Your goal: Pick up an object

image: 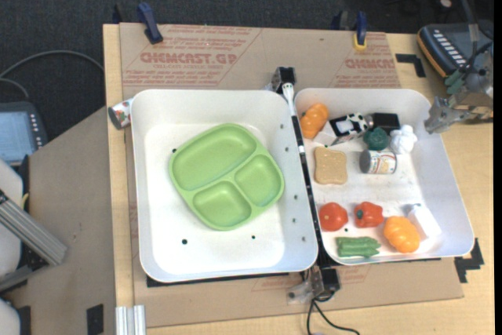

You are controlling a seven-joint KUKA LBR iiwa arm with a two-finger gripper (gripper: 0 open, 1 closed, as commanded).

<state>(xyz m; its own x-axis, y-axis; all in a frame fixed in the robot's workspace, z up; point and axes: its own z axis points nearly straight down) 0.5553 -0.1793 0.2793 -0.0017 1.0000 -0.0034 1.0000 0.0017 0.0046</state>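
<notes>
The right bin (pixel 452 192) holds several toy foods. An orange fruit (pixel 314 120), a black-and-white cow figure (pixel 349 125) and a black block (pixel 384 121) lie along its far side. A tan toast slice (pixel 330 166) and a small lying can (pixel 379 162) sit mid-bin. A red tomato (pixel 332 216), a red pepper (pixel 368 213), an orange pepper (pixel 401 234) and a green pod (pixel 358 248) lie along its near side. My gripper (pixel 441 115) hangs at the bin's far right corner, over the rim, and holds nothing that I can see.
The left bin (pixel 153 231) carries a green divided plate (pixel 227 176). A dark green piece (pixel 377 139) and a white piece (pixel 403 140) lie near the can. A white stick (pixel 422 217) lies by the orange pepper. Blue clamps (pixel 149 21) pin the cardboard's far edge.
</notes>
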